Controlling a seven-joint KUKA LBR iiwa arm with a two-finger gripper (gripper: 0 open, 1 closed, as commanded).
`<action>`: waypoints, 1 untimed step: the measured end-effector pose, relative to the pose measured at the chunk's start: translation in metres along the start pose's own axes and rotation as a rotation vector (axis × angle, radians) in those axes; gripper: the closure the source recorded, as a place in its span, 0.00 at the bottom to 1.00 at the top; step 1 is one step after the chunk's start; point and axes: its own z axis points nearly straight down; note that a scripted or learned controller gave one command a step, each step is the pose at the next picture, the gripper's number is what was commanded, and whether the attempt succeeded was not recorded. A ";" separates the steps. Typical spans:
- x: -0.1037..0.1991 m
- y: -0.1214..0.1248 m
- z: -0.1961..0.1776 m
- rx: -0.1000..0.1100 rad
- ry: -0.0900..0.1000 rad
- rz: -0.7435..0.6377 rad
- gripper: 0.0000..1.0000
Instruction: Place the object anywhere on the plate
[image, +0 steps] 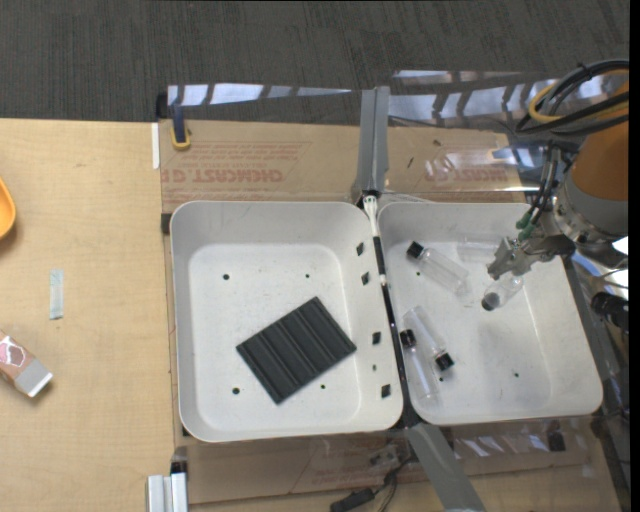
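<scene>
Arm over the right bin, a clear tube at its gripper; plate in the left bin.

Nearest, the dark ribbed plate (296, 349) lay flat and askew on the floor of the left bin (200, 235); in the right bin (560, 390) two clear black-capped tubes (424, 350) lay side by side near the divider; farther back a third tube (436, 262) lay alone; beside it the gripper (507, 268) hung low, fingers drawn narrow, seemingly pinching a fourth clear tube (498, 293), though glare blurred the contact; the arm's orange band (605, 170) stood at the right.
</scene>
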 end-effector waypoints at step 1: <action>0.067 0.057 0.030 0.001 -0.001 -0.061 1.00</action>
